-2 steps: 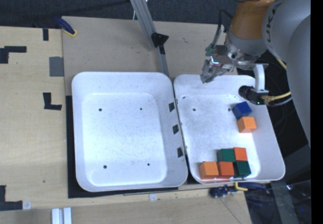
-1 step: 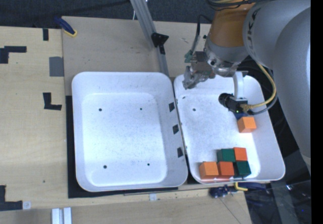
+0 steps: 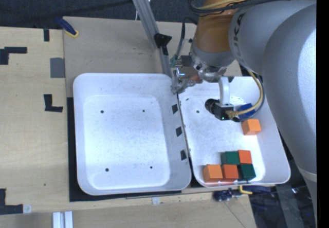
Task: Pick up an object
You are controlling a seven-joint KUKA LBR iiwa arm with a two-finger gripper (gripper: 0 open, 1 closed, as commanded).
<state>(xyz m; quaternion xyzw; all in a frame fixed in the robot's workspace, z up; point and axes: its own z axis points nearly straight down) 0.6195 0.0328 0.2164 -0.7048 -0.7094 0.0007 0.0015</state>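
– At the far end of the divide between left bin point(image 3: 123, 134) and right bin point(image 3: 205, 139), the arm's wrist point(image 3: 180, 74) is hovering, leaning in from the right.
– Nearest block?
– 1 orange block point(image 3: 251, 127) is lying alone in the right bin, rightward and nearer the camera, well apart.
– Gripping anything?
– Cannot tell whether it is open or shut.

The grey arm point(image 3: 288, 68) is brought in from the right of the frame, where much of that side is covered by it, and is bent toward the upper centre. The orange band point(image 3: 218, 16) is seen above the wrist point(image 3: 208, 62), which is turned downward. The jaws are carried at the wrist's lower left, just above the middle of the frame.
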